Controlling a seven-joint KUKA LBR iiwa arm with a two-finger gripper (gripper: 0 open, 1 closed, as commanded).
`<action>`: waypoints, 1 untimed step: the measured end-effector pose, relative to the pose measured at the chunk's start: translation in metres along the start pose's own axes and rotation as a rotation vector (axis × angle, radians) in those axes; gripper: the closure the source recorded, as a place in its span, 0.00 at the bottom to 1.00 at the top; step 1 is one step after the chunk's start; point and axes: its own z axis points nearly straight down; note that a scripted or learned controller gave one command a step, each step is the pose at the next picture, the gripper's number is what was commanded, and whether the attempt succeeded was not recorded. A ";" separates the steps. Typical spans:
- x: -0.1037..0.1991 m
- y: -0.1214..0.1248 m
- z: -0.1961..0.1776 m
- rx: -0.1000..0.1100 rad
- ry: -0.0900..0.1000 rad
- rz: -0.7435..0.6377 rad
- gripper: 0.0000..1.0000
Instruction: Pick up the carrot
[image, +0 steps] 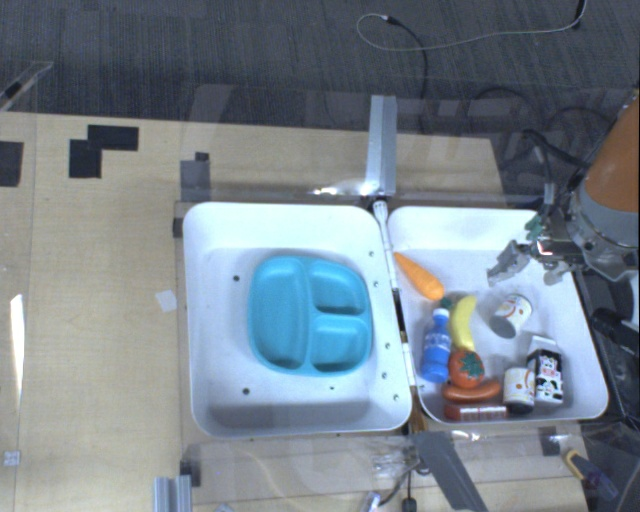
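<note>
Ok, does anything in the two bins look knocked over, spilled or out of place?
Nothing spilled. The white cup lies tipped on its side in the right bin, and the blue bottle lies flat beside the banana. The carrot rests apart near the divider.

Two white bins: the left bin holds one blue divided tray. The right bin holds one carrot, one banana, one blue bottle, one tomato, one sausage, and what look like three small cups.
</note>
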 end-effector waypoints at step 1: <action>0.070 0.029 0.059 0.003 0.001 0.184 0.00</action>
